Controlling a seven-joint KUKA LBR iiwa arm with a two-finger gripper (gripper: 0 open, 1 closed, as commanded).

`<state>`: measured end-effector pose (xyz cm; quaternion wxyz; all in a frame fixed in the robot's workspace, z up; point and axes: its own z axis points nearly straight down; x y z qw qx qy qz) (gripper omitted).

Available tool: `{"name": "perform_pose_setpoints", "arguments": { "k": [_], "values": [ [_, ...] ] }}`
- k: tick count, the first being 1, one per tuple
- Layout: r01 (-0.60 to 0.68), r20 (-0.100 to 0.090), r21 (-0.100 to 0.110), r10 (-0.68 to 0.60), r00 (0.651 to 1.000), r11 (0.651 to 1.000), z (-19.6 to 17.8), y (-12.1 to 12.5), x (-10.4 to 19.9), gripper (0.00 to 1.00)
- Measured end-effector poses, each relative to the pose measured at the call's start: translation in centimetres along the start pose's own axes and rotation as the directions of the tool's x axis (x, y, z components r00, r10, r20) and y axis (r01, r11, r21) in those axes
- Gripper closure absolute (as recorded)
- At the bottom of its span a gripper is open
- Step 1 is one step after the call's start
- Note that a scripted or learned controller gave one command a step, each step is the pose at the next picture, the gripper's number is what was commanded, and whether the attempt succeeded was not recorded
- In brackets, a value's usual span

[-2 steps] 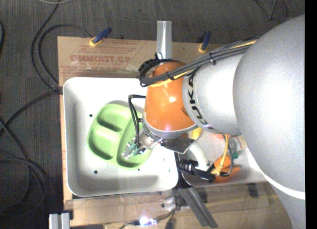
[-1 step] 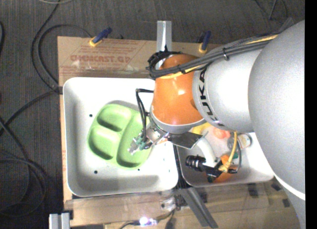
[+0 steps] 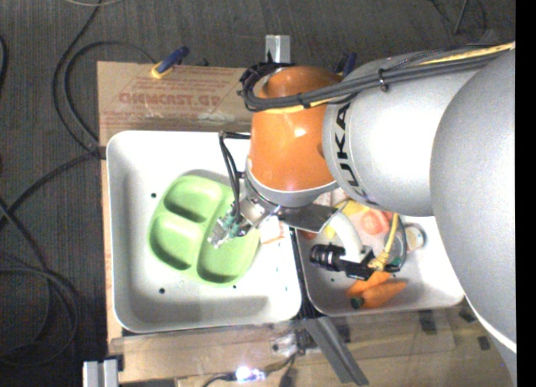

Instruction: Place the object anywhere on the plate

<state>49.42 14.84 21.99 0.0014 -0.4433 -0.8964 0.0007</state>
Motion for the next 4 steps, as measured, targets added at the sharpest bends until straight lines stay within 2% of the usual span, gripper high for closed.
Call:
{"name": "perform_pose_setpoints", "arguments": {
  "k": [1, 2, 3, 4],
  "values": [
    [-0.326, 0.005, 0.0, 0.326, 0.945, 0.945, -7.1, 3.6, 1.9, 1.0],
    [-0.134, 0.005, 0.0, 0.134, 0.991, 0.991, -7.7, 5.3, -1.8, 1.0],
    [-0.277, 0.004, 0.0, 0.277, 0.961, 0.961, -9.5, 0.1, 1.9, 1.0],
    [-0.333, 0.003, -0.001, 0.333, 0.943, 0.943, -10.8, -0.2, 1.5, 1.0]
  ]
}}
